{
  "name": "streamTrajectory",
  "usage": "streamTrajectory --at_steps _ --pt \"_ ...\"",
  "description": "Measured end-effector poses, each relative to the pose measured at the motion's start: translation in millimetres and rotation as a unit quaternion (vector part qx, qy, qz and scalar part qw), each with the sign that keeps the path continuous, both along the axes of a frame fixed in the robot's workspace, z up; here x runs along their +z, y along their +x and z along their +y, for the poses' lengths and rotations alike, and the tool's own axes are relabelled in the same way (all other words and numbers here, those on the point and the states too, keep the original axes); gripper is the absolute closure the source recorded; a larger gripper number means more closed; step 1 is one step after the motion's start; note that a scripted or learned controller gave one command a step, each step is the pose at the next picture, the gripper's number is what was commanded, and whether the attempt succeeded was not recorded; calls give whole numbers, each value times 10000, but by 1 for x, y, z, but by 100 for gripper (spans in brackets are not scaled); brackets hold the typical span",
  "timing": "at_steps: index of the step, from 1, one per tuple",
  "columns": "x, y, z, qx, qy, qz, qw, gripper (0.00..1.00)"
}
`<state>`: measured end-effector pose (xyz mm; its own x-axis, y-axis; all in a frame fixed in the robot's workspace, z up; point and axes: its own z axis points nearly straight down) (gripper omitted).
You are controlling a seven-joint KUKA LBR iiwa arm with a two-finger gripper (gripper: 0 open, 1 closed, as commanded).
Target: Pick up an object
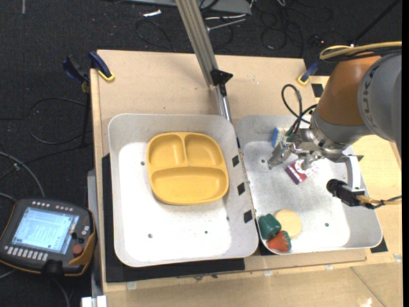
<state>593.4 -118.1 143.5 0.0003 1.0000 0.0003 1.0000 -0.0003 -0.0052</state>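
Where arm (358, 101) hangs over right bin (332, 235), toys (279, 230) crowd near rim

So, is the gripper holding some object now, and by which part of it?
It cannot be told. The gripper is low in the right bin, next to a small purple object, but no hold on it is visible.

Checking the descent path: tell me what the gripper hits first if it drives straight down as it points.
Probably the purple object lying just under the gripper in the right bin; depth is unclear from this slanted view.

Small purple-and-white object (296, 172), perhaps a packet, tilted, right bin's middle
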Motion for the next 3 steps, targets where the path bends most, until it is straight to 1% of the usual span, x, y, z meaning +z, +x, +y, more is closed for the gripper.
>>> streamTrajectory --at_steps 1,2,3 --pt "-45 3 -2 -2 -37 -70 10000 0" --pt "-32 4 -2 -3 -28 -92 10000 100" --pt "28 9 -10 2 -12 -60 10000 100"
